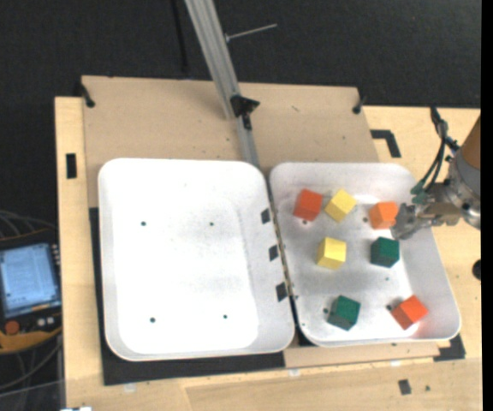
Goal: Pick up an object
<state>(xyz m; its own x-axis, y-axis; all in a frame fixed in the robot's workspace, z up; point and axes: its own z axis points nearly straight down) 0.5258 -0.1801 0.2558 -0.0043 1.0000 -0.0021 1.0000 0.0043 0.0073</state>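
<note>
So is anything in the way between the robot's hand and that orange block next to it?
Nothing visible is. The end effector sits at the right bin's right side, right beside the orange block. The green block lies just below, off to the side rather than between them.

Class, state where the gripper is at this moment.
The gripper is at the right bin's right side, beside the orange cube and just above the green cube there.

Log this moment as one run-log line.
gripper at right bin right edge, beside orange cube | grasp unconfirmed | seven cubes in bin
</note>
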